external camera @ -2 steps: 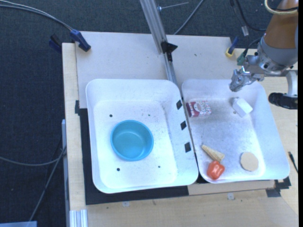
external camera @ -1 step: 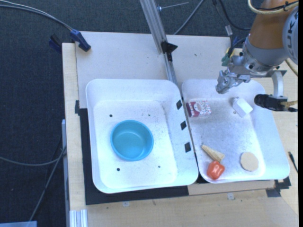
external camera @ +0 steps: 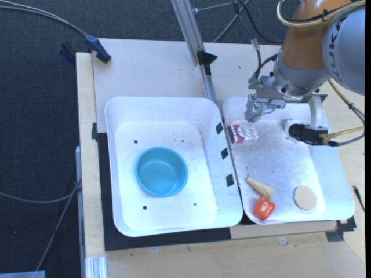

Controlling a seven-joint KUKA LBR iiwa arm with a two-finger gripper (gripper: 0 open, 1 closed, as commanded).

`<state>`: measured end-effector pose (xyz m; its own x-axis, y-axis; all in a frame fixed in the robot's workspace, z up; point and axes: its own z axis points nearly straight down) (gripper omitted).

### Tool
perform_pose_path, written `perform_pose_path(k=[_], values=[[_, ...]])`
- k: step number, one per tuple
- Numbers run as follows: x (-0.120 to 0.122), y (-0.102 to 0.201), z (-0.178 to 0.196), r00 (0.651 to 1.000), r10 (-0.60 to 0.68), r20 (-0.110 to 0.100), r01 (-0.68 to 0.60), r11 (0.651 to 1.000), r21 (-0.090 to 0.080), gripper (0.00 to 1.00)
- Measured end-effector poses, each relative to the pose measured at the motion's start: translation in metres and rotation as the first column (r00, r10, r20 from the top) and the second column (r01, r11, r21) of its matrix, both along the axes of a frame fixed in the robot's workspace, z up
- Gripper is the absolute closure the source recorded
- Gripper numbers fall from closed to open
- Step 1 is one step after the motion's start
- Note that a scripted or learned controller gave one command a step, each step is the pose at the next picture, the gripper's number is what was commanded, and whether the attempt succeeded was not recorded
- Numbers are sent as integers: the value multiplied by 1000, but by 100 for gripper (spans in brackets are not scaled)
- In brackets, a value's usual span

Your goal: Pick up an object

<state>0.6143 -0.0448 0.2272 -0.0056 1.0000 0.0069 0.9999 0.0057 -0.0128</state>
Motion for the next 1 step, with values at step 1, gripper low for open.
perform_pose_path(k=[1], values=[[-21, 50, 13, 1000, 0, -2, 0, 1000, 0, 100]])
